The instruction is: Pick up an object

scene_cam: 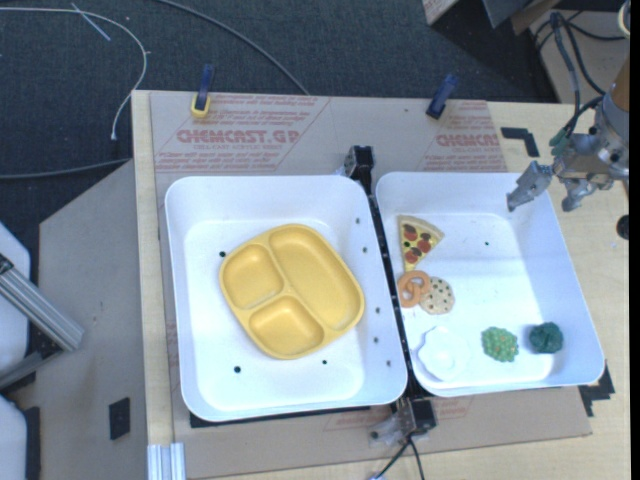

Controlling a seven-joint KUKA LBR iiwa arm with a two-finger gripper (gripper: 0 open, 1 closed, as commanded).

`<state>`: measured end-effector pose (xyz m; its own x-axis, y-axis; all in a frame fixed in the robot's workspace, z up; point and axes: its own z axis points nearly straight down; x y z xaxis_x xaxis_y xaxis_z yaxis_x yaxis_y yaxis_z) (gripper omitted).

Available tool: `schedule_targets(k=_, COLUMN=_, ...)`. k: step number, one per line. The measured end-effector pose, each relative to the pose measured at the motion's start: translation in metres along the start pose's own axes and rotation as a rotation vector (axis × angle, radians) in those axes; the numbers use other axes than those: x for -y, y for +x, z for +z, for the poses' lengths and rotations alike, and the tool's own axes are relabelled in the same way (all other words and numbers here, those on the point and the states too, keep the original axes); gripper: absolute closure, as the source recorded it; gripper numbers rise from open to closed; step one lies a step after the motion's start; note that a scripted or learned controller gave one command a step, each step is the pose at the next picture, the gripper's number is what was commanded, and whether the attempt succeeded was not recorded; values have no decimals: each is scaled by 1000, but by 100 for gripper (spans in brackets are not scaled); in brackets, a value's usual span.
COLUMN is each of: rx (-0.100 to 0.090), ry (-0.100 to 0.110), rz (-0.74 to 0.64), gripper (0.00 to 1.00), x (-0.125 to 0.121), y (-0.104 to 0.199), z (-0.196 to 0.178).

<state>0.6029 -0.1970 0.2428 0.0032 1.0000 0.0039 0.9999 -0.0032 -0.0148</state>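
Observation:
The right bin (560, 238) holds several small toy foods. A pizza slice (418, 240) lies near its left wall, with a pretzel (411, 287) and a cookie (438, 296) just below it. Along the front sit a white piece (441, 352), a light green broccoli (500, 344) and a dark green piece (546, 338). My gripper (551, 192) hangs over the bin's far right corner, well away from all of them. It is open, with nothing between its fingers.
A yellow three-part plate (290, 290) lies in the left bin (190, 258). Two blue clamps (204, 90) (441, 96) hold the cardboard sheet at the back edge. A black bracket (359, 160) stands between the bins.

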Motion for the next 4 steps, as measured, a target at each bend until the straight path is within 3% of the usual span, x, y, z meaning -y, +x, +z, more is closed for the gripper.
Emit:
schedule_targets(k=1, rx=3, ry=-14, rz=-4, gripper=0, x=-3, y=1, z=-8)
schedule_targets(k=3, rx=2, ry=-10, rz=-5, gripper=0, x=-6, y=10, z=78)
schedule_targets(k=4, rx=2, ry=-9, rz=-4, gripper=0, x=-5, y=12, z=141)
